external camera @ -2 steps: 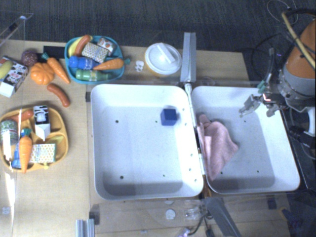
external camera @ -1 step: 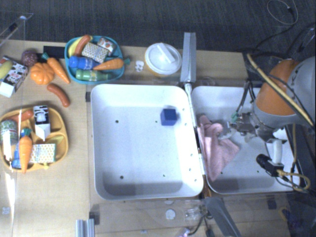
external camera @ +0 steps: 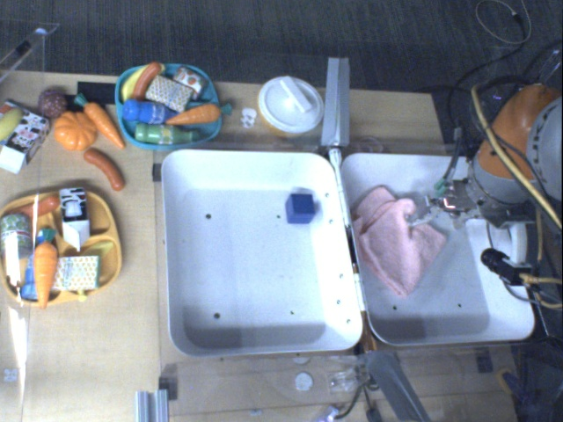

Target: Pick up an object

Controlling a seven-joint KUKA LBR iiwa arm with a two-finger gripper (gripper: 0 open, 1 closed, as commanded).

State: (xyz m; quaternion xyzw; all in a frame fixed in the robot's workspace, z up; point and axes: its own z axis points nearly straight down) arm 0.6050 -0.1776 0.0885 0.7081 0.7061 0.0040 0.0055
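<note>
Pink cloth (external camera: 398,237) lies crumpled in the right bin (external camera: 457,315), toward that bin's nine o'clock side, its folds hiding whatever surface is beneath it. Starting at the left, the left bin (external camera: 229,306) holds a small blue block (external camera: 301,207) near its two o'clock corner, well apart from the cloth across the divider between the bins. At the cloth's upper right edge, roughly its two o'clock, sits the gripper (external camera: 426,213), touching or just over the fabric; the metal parts there are small and glinting, so I cannot tell how the gripper is set or whether any cloth is caught in it. The arm (external camera: 510,165) comes in from three o'clock, its grey wrist low over the right bin and its orange band up at the right edge, partly cut off and crossed by cables.
</note>
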